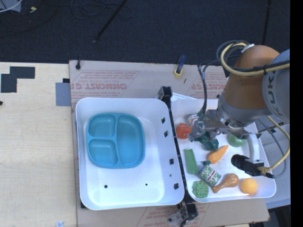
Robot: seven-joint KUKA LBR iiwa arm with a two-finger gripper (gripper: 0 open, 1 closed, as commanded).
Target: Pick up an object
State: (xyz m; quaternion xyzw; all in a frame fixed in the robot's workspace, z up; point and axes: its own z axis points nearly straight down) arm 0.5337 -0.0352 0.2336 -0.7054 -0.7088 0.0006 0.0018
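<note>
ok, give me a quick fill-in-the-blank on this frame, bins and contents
1. The blue divided plastic plate lies in the ____ white bin.
2. That plate has ____ compartments.
3. The small orange carrot lies in the ____ white bin.
4. The round red tomato-like toy sits ____ of the flat green stick in the view.

Missing: left; three; right; above

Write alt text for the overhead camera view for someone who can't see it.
A grey and orange robot arm reaches over the right white bin, which holds small toy foods including a carrot and a tomato. The left white bin holds a blue divided plate.
</note>
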